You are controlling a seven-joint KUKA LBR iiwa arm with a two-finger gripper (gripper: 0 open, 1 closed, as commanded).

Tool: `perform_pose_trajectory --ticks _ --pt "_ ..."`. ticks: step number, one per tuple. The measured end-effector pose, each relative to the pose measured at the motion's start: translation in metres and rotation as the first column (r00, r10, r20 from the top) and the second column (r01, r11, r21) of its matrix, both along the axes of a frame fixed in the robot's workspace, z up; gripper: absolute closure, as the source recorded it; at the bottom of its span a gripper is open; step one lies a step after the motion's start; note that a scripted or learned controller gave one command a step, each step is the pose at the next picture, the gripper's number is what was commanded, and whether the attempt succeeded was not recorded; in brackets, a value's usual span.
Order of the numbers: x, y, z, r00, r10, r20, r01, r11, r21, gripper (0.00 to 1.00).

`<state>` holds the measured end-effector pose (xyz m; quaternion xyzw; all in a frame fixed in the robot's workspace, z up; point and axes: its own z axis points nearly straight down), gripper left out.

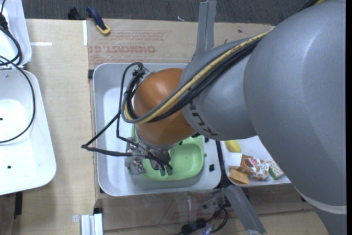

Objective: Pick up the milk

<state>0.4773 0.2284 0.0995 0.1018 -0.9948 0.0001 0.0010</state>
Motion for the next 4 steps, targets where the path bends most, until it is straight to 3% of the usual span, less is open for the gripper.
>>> perform_pose_trajectory --ticks 1,2,3,4 --pt "0.009 0.0 0.083 1.0 -0.014 0.003 0.014 1.0 0.001 1.0" --pt "0.035 0.003 -0.001 0.875 0.483 0.014 -0.483 0.875 0.002 1.0" --pt "0.019 -0.003 0.085 0.825 0.566 0.006 -0.566 0.825 0.001 1.0" --pt "0.02 -0.003 0.094 0.829 0.56 0.008 -0.56 0.829 0.003 1.0"
